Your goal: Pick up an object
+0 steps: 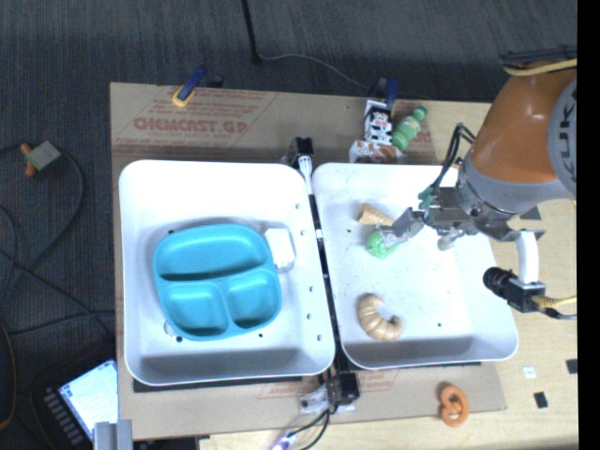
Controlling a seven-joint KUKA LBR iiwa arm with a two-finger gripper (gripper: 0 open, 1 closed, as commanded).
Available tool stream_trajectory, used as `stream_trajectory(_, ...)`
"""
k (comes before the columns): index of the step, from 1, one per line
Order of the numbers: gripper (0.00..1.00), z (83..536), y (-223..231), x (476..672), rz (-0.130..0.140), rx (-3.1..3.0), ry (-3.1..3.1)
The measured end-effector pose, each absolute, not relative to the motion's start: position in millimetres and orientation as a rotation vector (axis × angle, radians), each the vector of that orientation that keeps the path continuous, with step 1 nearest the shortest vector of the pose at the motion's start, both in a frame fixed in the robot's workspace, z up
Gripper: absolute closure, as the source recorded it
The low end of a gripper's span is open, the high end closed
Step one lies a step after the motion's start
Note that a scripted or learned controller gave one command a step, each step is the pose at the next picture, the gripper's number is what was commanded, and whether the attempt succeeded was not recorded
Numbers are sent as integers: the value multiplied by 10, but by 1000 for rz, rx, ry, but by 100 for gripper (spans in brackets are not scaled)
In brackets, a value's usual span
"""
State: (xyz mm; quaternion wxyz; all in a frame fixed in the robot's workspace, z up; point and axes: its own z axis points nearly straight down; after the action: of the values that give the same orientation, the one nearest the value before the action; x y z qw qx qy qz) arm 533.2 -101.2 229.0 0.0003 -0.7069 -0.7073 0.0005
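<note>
1. Camera view looks down on a tan bench board [281, 125] printed with faded red lettering, lying on dark grey carpet [56, 64]; a black cable [251, 26] runs across the carpet above the board.
2. Two shallow white bins sit side by side on the board. The left bin [141, 195] holds a blue divided tray [217, 281] with a small white block [279, 247] touching the tray's right edge.
3. The right bin [478, 331], taken as landmark, holds three items: a tan cone-shaped piece [374, 216] in its upper left area, a green object [379, 244] just below that piece, and a curled tan pastry-like item [379, 317] toward its lower left.
4. Outside the right bin: a small printed carton with a green toy [392, 131] above its top edge, and an orange ring [454, 404] below its bottom edge.
5. Gripper [427, 230] hangs over the upper middle of the right bin. One finger [405, 226] reaches to the green object and appears to touch it; the other finger stands well to the right. The fingers are spread wide, with nothing seen between them.
</note>
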Motion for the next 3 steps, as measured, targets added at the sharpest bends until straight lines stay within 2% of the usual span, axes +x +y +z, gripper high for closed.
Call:
stream_trajectory(1,0,938,-1396,5584,1,-2222,-2221)
stream_trajectory(2,0,882,-1003,5166,-7,-2231,-2228)
stream_trajectory(3,100,985,-1013,5172,-7,-2234,-2229)
